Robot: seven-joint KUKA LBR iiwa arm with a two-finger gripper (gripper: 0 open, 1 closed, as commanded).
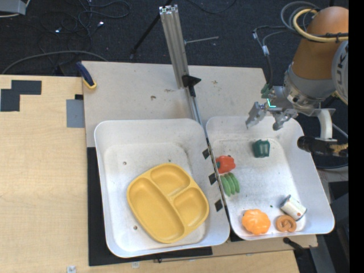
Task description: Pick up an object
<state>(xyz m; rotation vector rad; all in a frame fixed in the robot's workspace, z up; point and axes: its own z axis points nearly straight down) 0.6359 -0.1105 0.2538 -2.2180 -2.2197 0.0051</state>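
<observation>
Below gripper [265, 120], squat green pepper [261, 148]

A: what kind of place is this, someone's kitchen?

B: nah, robotics lab. Loose cables [85, 16] snake over dark carpet along the top of the frame, an aluminium mast [176, 47] stands at center top, and two white bins [114, 135] sit on a plain bench [136, 90] mid-frame.
</observation>
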